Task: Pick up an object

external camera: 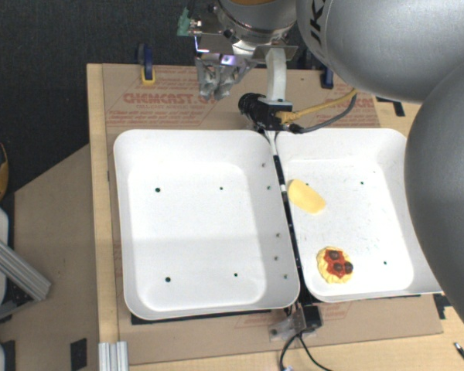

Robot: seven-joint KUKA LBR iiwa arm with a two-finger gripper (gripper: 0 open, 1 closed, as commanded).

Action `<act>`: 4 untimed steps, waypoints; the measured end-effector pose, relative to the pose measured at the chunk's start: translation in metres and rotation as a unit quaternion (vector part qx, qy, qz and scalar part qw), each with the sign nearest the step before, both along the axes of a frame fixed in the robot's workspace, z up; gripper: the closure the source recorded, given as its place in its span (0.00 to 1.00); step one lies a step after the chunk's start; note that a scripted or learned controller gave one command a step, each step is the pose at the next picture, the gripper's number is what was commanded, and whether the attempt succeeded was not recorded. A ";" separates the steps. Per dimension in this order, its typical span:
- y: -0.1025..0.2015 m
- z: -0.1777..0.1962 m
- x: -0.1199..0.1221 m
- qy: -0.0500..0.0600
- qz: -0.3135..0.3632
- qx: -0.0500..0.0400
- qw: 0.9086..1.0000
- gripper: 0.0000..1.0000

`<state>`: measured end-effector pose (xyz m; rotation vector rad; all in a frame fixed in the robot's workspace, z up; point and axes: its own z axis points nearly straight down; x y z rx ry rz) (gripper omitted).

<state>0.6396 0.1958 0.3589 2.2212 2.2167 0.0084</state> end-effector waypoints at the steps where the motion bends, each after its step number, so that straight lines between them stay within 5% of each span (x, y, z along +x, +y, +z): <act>1: 0.030 -0.110 0.020 0.008 0.002 -0.002 1.000 1.00; 3: -0.001 0.020 0.027 -0.001 0.000 0.000 1.000 1.00; 4: 0.030 -0.069 0.025 0.008 0.002 -0.002 1.000 1.00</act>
